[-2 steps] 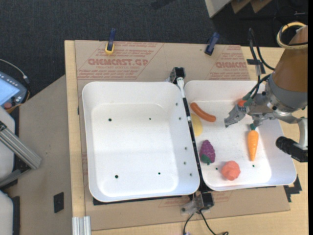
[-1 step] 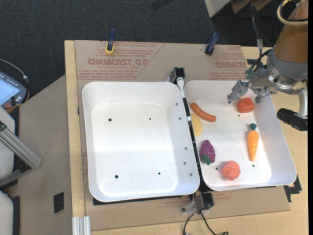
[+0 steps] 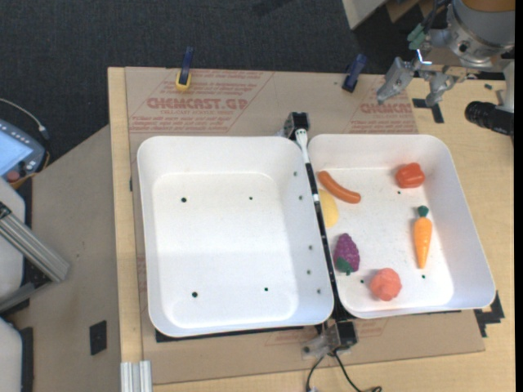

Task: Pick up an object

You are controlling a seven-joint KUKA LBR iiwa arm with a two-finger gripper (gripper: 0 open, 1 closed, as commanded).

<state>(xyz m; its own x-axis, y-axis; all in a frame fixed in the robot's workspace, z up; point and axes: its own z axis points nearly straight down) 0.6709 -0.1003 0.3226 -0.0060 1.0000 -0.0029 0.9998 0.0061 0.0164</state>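
The right white bin (image 3: 476, 251) holds several toy foods. An orange sausage (image 3: 339, 188) lies near its left wall, with a pale yellow piece (image 3: 328, 211) just below it. Purple grapes (image 3: 346, 252) and a pinkish-red fruit (image 3: 385, 283) sit toward the front. A carrot (image 3: 422, 239) lies at the right, and a red pepper (image 3: 409, 175) sits at the back right. My gripper (image 3: 415, 86) hangs above the bench behind the right bin's back rim, open, with nothing between its fingers.
The left white bin (image 3: 221, 235) lies beside the right one, joined along a black-clipped seam (image 3: 309, 186). Both rest on a cardboard sheet (image 3: 245, 96) held by blue clamps (image 3: 185, 68) (image 3: 354, 72). Dark floor surrounds the bench.
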